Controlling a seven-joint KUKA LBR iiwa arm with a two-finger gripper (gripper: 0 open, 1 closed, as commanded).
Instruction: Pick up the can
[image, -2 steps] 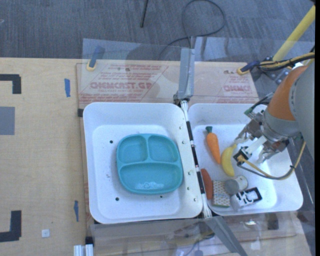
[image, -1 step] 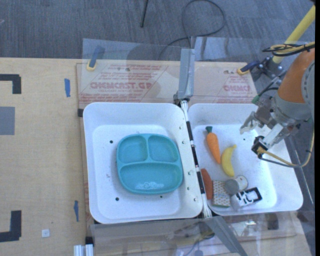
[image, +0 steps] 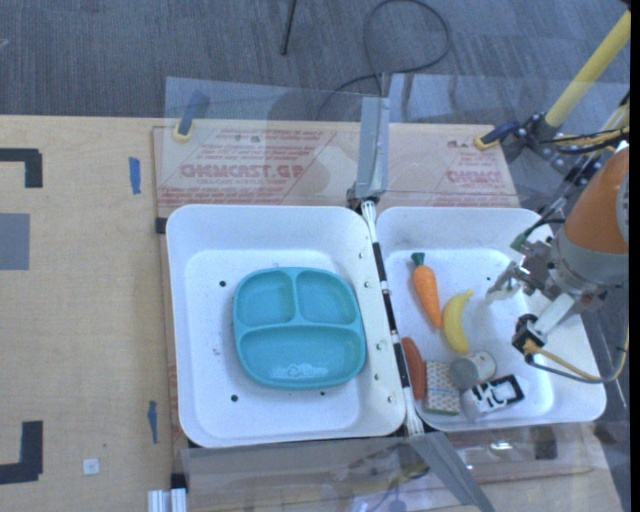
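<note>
The can (image: 447, 387) lies on its side near the front wall of the right bin (image: 570, 395), its grey end facing up and to the right. My gripper (image: 514, 311) hangs over the right part of that bin, up and to the right of the can and apart from it. Its fingers stand open with nothing between them. The orange-banded arm (image: 598, 225) comes in from the right edge.
In the right bin lie a carrot (image: 427, 289), a banana (image: 457, 320), a red sausage-like piece (image: 413, 363) touching the can's left side, and a black-and-white object (image: 497, 392) just right of it. The left bin (image: 200, 250) holds a teal divided plate (image: 298, 327).
</note>
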